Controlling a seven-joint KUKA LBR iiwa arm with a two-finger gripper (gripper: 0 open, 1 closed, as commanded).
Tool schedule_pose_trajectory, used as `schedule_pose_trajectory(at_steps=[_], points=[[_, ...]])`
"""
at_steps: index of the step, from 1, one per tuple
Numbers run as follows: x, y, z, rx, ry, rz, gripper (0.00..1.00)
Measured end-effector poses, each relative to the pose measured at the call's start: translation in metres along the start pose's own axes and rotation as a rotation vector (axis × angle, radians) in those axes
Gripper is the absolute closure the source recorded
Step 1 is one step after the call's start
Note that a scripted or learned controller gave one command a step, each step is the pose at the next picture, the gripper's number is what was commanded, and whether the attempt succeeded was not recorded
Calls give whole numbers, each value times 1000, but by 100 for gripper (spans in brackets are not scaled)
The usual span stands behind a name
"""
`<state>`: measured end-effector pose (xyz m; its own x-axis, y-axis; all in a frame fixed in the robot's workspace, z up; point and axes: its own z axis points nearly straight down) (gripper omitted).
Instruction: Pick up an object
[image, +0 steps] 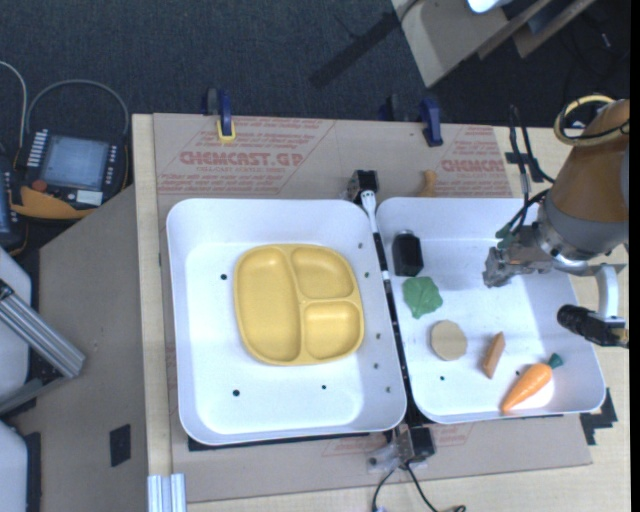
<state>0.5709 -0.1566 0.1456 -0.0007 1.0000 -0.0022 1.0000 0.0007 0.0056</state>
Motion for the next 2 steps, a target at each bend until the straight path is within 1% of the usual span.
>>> schedule_pose_trajectory(at_steps=[1, 2], points=[[-5, 4, -63, -3, -1, 0, 100], [-5, 4, -69, 2, 0, 0, 100]])
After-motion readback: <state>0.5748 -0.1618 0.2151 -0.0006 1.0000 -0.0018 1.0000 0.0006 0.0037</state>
